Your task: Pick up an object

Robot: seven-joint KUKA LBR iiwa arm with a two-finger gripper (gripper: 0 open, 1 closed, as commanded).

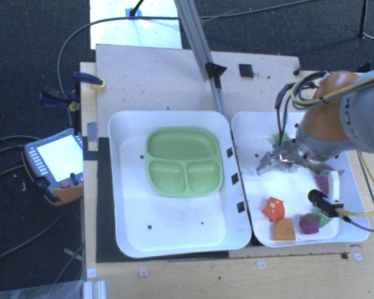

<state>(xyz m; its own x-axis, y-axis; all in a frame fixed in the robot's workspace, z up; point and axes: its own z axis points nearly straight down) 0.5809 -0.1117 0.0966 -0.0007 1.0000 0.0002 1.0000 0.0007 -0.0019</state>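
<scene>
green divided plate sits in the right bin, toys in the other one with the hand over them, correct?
Not quite. The camera view shows the green divided plate in the left bin. The toys lie in the right bin, with the hand above it.

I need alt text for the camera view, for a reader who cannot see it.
A grey robot arm reaches from the right, its gripper low over the right white bin, which holds small toys along its near edge. The left white bin holds a green divided plate.

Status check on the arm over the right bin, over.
Gripper low in right bin, nothing seen in the jaws. Orange block and red piece untouched near front. Green tray left bin.
</scene>
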